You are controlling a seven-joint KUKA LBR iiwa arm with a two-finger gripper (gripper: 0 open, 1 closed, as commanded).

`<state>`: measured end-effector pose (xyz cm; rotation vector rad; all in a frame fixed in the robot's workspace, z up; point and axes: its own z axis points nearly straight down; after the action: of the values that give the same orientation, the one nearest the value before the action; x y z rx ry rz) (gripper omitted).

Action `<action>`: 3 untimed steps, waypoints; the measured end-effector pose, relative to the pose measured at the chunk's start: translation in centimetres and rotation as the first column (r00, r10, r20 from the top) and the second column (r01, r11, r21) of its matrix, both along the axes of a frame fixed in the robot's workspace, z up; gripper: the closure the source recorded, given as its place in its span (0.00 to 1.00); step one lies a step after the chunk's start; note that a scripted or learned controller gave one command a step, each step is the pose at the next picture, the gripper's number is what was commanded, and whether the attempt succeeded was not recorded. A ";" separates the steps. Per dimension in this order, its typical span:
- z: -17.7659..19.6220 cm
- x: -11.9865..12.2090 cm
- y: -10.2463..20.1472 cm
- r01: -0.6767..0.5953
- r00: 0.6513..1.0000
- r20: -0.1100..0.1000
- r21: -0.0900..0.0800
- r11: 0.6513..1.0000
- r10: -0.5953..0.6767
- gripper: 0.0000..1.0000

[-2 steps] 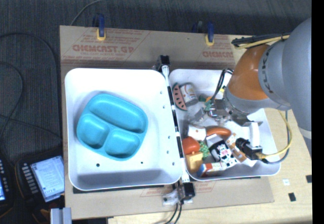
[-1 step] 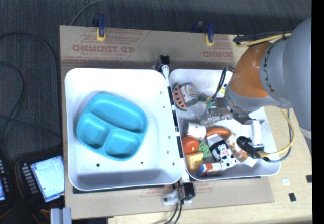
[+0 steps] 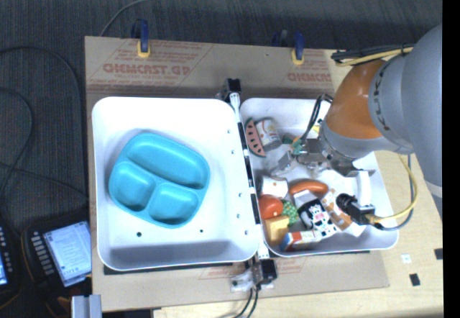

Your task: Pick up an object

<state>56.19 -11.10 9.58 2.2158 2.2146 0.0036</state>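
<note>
Whether the gripper [image 3: 310,155] holds anything I cannot tell, because the wrist with its orange band covers it from above; it sits low over the middle of the right bin [image 3: 384,237], just above the pile of small objects. The orange sausage-shaped toy [image 3: 309,187] and the red ball [image 3: 270,205] lie close together near the front, touching their neighbours. I think the risk is a slip or catching two things, since the objects are crowded. The blue divided tray [image 3: 158,178] lies alone in the left bin [image 3: 115,111].
</note>
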 end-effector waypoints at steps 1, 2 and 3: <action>-0.8 -7.3 -1.0 0.000 1.000 0.005 0.000 1.000 0.000 0.00; 0.0 -7.2 -1.1 0.000 1.000 0.004 -0.001 1.000 0.000 1.00; 8.7 -7.8 4.9 -0.002 1.000 -0.011 0.004 1.000 0.002 1.00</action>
<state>48.43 -6.24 18.25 2.2213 2.2247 -0.0037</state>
